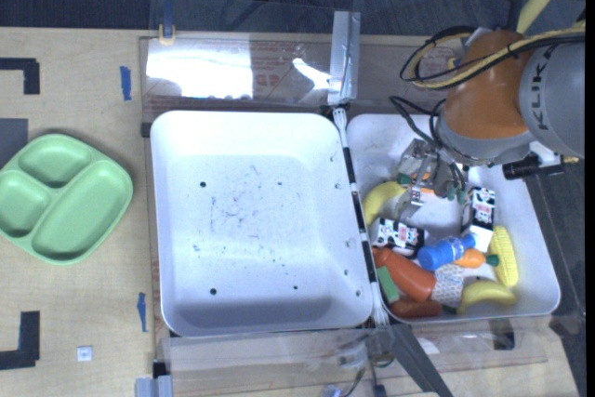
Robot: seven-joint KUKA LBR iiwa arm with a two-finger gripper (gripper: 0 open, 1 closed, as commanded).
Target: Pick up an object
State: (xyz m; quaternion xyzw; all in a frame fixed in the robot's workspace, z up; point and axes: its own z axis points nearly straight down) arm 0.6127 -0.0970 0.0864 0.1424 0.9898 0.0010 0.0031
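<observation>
The arm (pixel 535 98) runs off the right edge (its fingers (pixel 429 174) too blurred to read).

bins (pixel 251 130): glossy white plastic | bench (pixel 74 60): matt pale wood | divided plate (pixel 61 197): smooth green plastic

Dark letters, seemingly "KU", are being shown on the grey arm (pixel 561 98). The rest is being cut off. No other text is being made out.
</observation>
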